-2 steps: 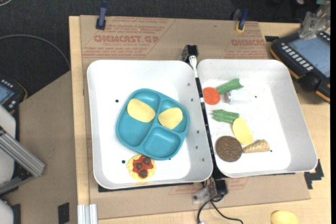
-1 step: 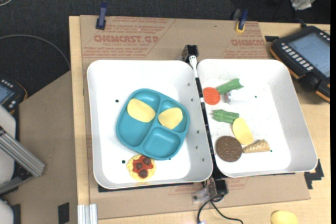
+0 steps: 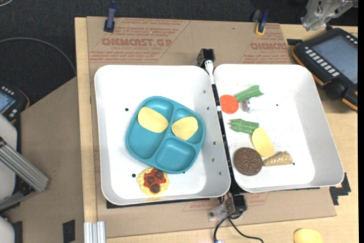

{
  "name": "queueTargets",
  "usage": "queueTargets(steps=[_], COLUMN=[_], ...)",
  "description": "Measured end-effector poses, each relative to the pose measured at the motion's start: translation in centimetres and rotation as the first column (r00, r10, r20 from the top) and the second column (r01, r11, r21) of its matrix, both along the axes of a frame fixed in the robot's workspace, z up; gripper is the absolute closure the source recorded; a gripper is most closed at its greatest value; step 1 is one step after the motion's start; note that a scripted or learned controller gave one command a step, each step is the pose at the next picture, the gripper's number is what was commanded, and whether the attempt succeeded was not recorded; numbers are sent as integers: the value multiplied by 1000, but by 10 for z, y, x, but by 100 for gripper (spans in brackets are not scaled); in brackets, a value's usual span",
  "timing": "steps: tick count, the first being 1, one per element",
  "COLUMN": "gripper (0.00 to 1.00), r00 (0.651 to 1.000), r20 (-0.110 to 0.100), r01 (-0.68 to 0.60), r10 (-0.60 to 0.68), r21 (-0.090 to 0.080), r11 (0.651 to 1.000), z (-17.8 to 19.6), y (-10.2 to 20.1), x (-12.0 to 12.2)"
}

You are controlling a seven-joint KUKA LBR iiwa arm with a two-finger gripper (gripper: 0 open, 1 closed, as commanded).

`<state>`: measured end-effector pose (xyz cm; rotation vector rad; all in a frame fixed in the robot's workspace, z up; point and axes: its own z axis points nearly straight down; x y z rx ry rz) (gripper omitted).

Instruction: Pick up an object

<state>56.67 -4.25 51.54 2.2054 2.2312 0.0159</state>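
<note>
Gripper (image 3: 325, 8) hanging back at top right — jaw state unclear.
Toy foods (image 3: 254, 142) sitting loose in right bin (image 3: 301, 88) — nothing being gripped.

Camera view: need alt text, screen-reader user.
Two shallow white bins sit side by side on a bench. The left bin holds a blue divided plate with two yellow pieces, and a small pizza toy. The right bin holds toy foods: an orange disc, green pieces, a brown cookie.

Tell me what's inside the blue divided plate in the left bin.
The blue divided plate holds two yellow pieces: one in its upper-left compartment, another in the upper-right. The lower compartment shows bare blue. Whatever lies beneath the plate or those pieces is covered.
</note>
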Motion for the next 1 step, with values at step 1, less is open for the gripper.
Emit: queueTargets(steps=[1], gripper=[100], r00=[1000], r20=[-15], r01=[22], r10=[-22], r21=[-6], r11=[1000], z=[-55], y=[-101], x=[-44])
